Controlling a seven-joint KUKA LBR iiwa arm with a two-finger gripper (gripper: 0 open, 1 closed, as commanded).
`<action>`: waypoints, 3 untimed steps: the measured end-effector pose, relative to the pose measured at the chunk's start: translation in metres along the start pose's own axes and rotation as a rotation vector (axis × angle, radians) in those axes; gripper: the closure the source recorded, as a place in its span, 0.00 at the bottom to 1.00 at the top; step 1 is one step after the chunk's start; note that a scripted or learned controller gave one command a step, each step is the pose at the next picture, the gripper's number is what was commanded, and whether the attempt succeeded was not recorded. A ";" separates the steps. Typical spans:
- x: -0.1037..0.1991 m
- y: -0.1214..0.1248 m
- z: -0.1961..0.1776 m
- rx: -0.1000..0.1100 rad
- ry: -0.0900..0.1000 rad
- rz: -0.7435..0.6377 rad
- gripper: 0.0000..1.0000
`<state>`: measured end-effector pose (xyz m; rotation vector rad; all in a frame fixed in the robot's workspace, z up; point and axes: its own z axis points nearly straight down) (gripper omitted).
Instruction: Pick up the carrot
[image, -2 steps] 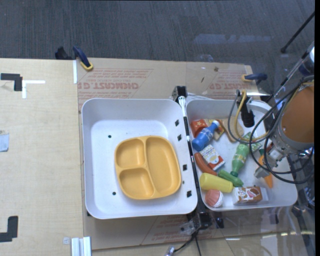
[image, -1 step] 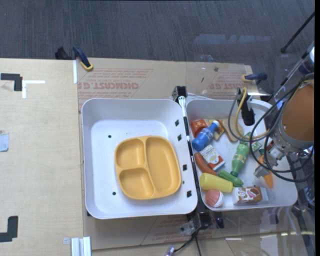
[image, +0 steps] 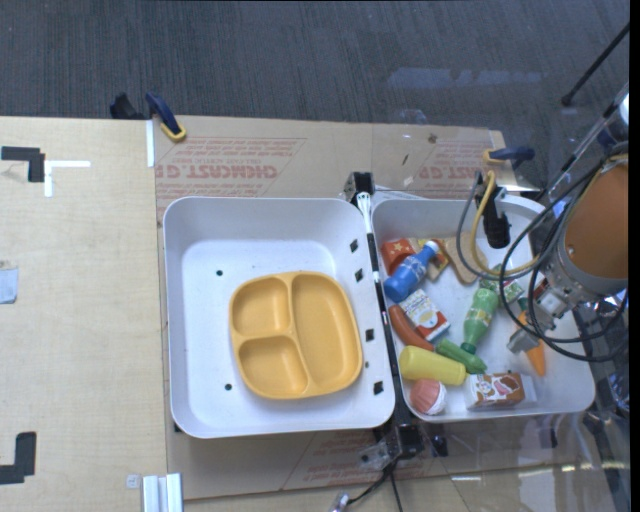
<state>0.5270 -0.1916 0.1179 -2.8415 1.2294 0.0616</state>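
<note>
the gripper sits low at the right of the frame, right by the carrot (an orange bit), but nobody can tell yet whether it has hold of it.

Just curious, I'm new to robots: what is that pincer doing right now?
Pincer: down in the right bin, at the carrot; whether it grips it cannot be told.

Bench bears two white bins, side by side.
</note>
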 end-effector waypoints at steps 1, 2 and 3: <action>0.091 -0.070 0.026 -0.021 0.046 -0.038 1.00; 0.088 -0.072 0.027 -0.019 0.042 -0.040 0.00; 0.038 -0.021 0.028 -0.028 0.044 -0.176 0.00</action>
